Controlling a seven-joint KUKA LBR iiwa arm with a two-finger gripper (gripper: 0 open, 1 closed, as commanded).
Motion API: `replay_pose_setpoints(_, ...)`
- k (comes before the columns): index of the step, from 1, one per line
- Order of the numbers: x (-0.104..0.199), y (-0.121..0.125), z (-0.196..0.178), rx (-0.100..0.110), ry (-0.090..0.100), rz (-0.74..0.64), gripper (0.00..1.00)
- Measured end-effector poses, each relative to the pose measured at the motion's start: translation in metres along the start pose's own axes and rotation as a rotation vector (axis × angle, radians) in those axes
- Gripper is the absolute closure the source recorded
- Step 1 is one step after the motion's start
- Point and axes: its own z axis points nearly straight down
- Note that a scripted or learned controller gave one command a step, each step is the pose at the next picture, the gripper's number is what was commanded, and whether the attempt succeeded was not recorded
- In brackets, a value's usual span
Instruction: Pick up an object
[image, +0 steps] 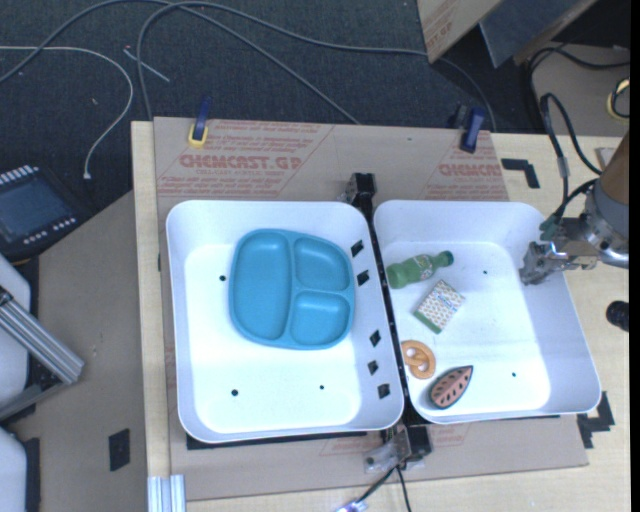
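Note:
The right bin (560, 330) holds a green bottle (418, 267) lying on its side near the divider, a small patterned packet (439, 305) just below it, an orange pretzel (417, 357), and a brown oval toy (451, 386) at the bin's front. My gripper (537, 264) hangs at the right bin's far right rim, well to the right of the bottle and packet. Nothing shows between its fingers.
The left bin (200, 360) carries a blue divided plate (292, 288). Black clips line the divider between the bins. Clamps (201, 127) hold the cardboard base at the back. Cables trail across the dark floor behind the bench.

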Motion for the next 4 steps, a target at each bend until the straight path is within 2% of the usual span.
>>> replay_pose_setpoints(1, 0.002, -0.002, -0.045, 0.0, 0.0, -0.002, 1.0)
replay_pose_setpoints(2, 0.051, 0.009, -0.047, 0.003, 0.004, -0.007, 1.0)
replay_pose_setpoints(3, 0.109, 0.035, -0.045, 0.004, 0.003, -0.007, 1.0)
replay_pose_setpoints(4, 0.169, 0.049, -0.037, 0.005, 0.005, -0.007, 1.0)
